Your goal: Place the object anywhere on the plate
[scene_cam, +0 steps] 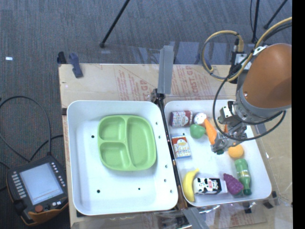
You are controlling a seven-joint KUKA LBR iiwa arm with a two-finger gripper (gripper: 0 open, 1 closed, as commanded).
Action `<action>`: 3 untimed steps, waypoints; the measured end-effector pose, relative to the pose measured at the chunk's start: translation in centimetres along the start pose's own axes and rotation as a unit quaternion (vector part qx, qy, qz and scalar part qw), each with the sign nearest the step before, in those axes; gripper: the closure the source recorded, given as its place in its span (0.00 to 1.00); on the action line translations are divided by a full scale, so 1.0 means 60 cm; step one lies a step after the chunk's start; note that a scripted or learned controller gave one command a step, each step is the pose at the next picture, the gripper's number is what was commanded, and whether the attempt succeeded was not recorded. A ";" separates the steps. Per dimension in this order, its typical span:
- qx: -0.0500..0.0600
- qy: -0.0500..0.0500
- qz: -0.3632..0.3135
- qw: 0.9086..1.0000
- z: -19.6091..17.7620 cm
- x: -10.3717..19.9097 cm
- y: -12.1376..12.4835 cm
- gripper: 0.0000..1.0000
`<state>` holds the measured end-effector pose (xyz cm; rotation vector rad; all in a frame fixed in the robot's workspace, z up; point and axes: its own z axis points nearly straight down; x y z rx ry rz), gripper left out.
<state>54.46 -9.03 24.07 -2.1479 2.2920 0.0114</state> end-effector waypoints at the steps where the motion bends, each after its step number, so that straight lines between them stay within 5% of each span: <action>1: 0.000 0.000 0.000 1.000 0.000 0.000 0.000 0.00; 2: -0.001 -0.002 0.004 1.000 -0.014 -0.003 -0.001 1.00; 3: -0.001 -0.001 -0.080 0.997 0.095 -0.152 -0.031 1.00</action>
